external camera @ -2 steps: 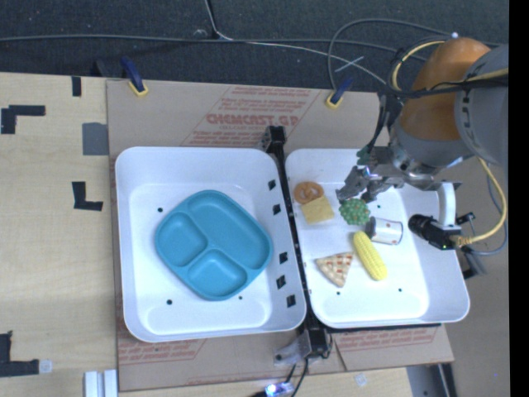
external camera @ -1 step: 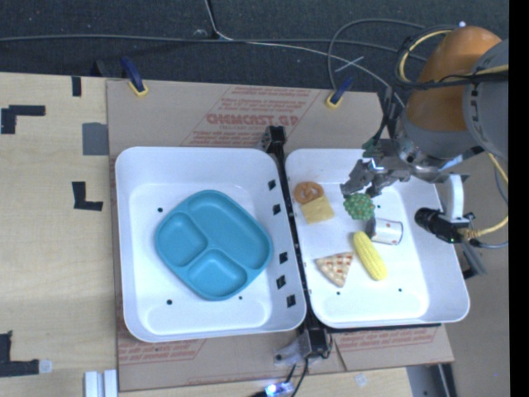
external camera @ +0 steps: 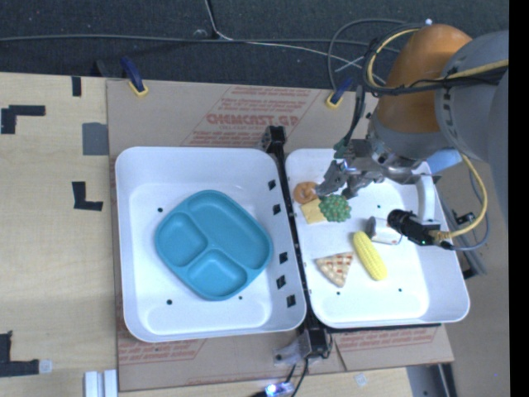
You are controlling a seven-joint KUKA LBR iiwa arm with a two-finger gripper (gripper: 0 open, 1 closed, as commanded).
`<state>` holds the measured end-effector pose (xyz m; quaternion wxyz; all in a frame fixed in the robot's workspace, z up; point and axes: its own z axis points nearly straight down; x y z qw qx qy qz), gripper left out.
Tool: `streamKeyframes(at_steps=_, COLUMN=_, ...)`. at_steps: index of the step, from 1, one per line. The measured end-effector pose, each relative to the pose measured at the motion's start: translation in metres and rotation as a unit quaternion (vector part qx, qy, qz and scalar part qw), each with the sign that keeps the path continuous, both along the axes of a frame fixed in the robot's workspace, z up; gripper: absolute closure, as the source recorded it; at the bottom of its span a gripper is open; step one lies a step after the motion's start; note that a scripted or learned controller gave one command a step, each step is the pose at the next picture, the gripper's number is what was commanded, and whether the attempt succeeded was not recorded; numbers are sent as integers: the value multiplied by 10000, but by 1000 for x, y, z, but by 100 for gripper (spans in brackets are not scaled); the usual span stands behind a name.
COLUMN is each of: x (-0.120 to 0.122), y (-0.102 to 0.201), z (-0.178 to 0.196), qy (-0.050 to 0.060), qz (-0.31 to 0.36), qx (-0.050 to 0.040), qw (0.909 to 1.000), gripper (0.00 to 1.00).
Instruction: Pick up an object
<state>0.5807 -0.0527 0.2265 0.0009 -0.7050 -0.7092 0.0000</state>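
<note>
Broccoli [external camera: 335, 208], a small green toy floret, is the object lying closest to the gripper [external camera: 337, 179] and looks the likeliest pick. It sits in the right bin [external camera: 446, 300], near that bin's upper left corner, just below the fingers as the camera sees them. The fingers hang right above it, tips pointing down and toward the left of the view, and nothing shows between them; whether they are spread or drawn together cannot be told from this slanted view, since the two dark tips overlap against the wrist behind.

Judged from here, the coming move turns on a short drop: the floret lies slightly toward the near edge of the bin from the fingertips, so the gripper would need to come down and a little forward. The floret is roundish, with no clear long axis, so the angle of approach matters less than its neighbours.

Those neighbours crowd it. A yellow cheese block [external camera: 312, 212] touches or nearly touches the floret on its left, and an orange-brown doughnut-like toy [external camera: 306, 192] sits just above the block, against the bin's left wall. A careless closing could catch the block as well.

Farther out, a corn cob [external camera: 369, 255] lies on a slant, its long axis running from upper left to lower right, and a pizza slice [external camera: 335, 267] rests just to its left. The left bin [external camera: 132, 304] holds a blue divided tray [external camera: 213, 245], well apart from the arm.
</note>
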Motion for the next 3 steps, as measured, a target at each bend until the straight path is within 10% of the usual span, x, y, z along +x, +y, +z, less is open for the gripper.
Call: streamKeyframes(at_steps=3, x=-46, y=154, z=8, qy=10, qz=11, qx=2, qw=10000, gripper=100)
